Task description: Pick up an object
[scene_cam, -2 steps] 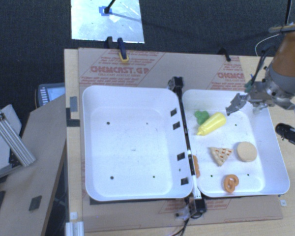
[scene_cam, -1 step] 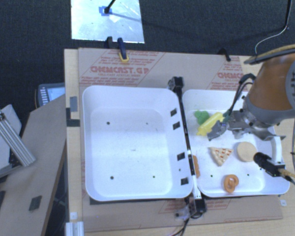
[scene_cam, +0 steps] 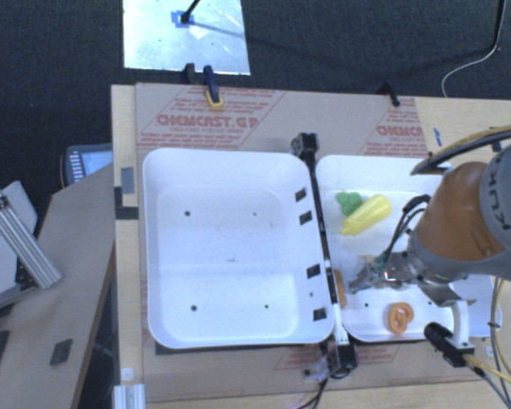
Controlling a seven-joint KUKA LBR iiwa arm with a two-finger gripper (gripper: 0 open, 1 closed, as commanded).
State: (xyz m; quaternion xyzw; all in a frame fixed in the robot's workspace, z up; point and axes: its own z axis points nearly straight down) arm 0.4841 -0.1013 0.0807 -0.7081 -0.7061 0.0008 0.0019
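In the right bin (scene_cam: 366,164) a yellow corn-shaped toy (scene_cam: 367,214) with a green end (scene_cam: 350,202) lies near the far left side. An orange pretzel-shaped piece (scene_cam: 399,317) rests close to the front wall. My gripper (scene_cam: 368,277) is low inside this bin, between the two objects and near the bin's left wall. It touches neither of them, and I see nothing held in it. The grey and orange arm (scene_cam: 464,220) covers the right part of the bin.
The left white bin (scene_cam: 230,164) stands beside the right one, with black clips (scene_cam: 311,245) along their shared edge. Both bins sit on a cardboard sheet (scene_cam: 264,118). A shiny metal plate (scene_cam: 186,24) lies beyond the bench's far edge.
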